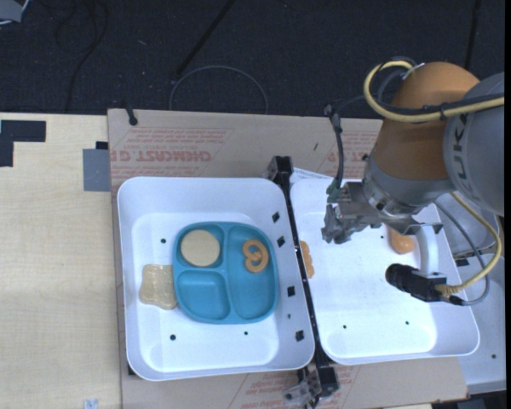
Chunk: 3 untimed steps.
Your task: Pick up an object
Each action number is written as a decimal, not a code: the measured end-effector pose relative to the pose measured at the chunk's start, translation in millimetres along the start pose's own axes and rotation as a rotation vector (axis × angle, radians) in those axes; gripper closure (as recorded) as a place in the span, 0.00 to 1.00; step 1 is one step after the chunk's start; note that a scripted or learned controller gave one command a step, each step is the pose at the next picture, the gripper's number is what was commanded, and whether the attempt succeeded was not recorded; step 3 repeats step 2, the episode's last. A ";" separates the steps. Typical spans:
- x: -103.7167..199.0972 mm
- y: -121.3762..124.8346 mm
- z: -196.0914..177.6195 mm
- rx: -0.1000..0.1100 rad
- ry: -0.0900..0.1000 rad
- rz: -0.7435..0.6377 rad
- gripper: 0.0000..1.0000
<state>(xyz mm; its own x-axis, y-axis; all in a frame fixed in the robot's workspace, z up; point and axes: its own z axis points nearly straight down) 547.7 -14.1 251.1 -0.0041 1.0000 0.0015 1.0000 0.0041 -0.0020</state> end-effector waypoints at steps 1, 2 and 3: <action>56.2 13.5 15.5 0.002 0.000 0.000 1.00; 111.0 36.2 13.7 0.000 0.000 0.000 1.00; 111.0 36.2 13.7 0.000 0.000 0.000 1.00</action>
